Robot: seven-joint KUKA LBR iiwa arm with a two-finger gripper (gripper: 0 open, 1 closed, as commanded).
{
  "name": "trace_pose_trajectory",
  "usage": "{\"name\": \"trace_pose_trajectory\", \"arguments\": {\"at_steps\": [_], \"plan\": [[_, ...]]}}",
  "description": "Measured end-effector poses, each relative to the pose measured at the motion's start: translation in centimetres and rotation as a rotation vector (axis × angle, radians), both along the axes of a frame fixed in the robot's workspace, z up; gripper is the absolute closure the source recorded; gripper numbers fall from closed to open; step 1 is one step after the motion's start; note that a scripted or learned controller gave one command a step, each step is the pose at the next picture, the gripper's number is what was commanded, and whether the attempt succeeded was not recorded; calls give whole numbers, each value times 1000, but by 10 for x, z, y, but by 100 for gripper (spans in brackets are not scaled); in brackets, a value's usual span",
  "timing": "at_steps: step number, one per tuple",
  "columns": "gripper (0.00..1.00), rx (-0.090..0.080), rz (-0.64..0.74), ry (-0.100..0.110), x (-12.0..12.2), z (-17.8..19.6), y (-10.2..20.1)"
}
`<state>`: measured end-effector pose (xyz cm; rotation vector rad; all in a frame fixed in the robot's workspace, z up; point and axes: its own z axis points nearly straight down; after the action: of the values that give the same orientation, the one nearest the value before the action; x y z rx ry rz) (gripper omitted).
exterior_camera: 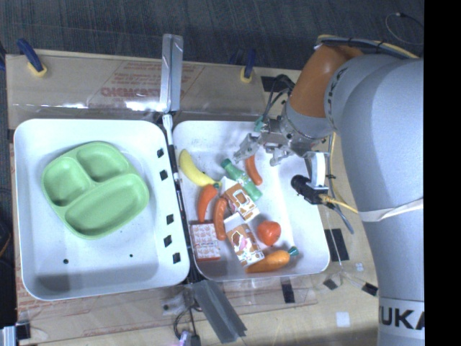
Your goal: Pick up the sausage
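Note:
In the right bin (306, 225) three orange-red sausage-shaped pieces lie among the toy food. A short one (253, 171) sits near the bin's upper middle, beside a green bottle (240, 178). Two longer ones (207, 201) (220, 218) lie side by side lower left, below a banana (192, 168). My gripper (261, 152) hangs over the upper part of this bin, right above the short sausage. Its fingers (243, 150) are spread open, with nothing between them.
The right bin also holds two printed cartons (241, 200) (245, 244), a red box (205, 241), a tomato (269, 231) and a carrot (271, 260). A green divided plate (96, 187) lies in the left bin (43, 272). A cable runs past the bin's right wall.

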<state>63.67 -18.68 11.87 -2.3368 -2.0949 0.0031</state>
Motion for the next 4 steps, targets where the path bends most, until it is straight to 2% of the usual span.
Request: {"name": "trace_pose_trajectory", "arguments": {"at_steps": [1, 2, 3, 4], "plan": [[100, 0, 4, 1, 1, 10, 1], [0, 0, 4, 1, 1, 10, 1], [0, -2, 99, -5, 21, -26, 4], [100, -4, 106, -7, 23, -15, 5]]}}
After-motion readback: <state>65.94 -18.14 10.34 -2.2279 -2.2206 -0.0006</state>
